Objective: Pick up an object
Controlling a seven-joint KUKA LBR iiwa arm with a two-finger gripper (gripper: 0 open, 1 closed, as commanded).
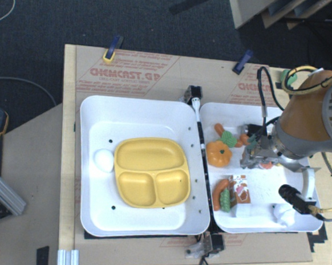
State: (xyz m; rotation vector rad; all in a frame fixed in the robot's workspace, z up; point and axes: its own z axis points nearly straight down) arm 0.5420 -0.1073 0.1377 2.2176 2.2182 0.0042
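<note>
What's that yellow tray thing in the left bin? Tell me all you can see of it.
The yellow tray looks like a plastic divided plate with rounded corners: one wide compartment across the top, two smaller ones below. All three look bare. It lies flat, right way up, turned slightly askew, near the middle of the left bin. A small white ball-like thing sits against its left edge.

A tray (150, 172) lies in the left bin (90, 151), an egg (103, 160) touching its left; a pumpkin (218, 154) sits in the right bin (262, 219).
</note>
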